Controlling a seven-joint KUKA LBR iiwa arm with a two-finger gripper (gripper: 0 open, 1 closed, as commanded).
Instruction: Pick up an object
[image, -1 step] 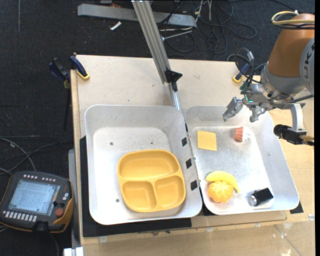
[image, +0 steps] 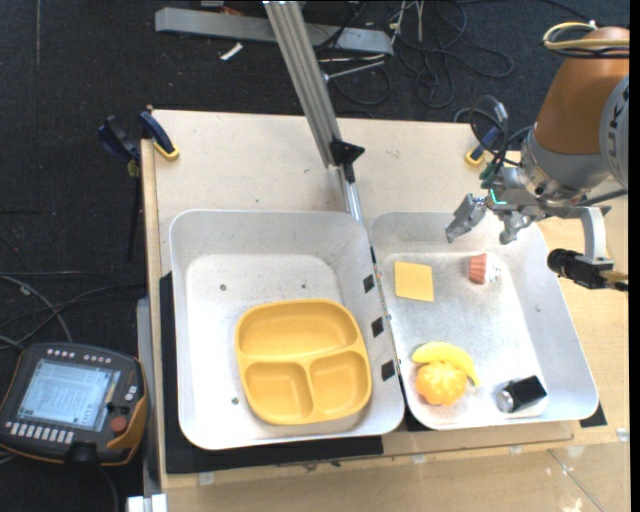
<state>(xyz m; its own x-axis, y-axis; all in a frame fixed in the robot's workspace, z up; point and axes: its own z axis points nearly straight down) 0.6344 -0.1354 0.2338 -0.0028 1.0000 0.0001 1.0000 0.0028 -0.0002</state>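
Hand poised over the right bin's far edge, nothing in it.

Here's the counter (image: 250, 150), carrying two white bins side by side. The left bin (image: 200, 250) holds a big yellow divided tray (image: 300, 360), sitting toward its near right corner. The arm (image: 585, 100) reaches in from the right, and its hand (image: 488, 218) hangs over the far edge of the right bin (image: 560, 330), fingers spread wide with only air between them. Down in that bin: a yellow square block (image: 414, 281) near the far left corner, an orange fruit (image: 441, 384) and a banana (image: 446, 357) touching at the near edge, a small black cylinder (image: 521, 393) by the near right corner, and a little pink object (image: 478, 268) just below the hand.
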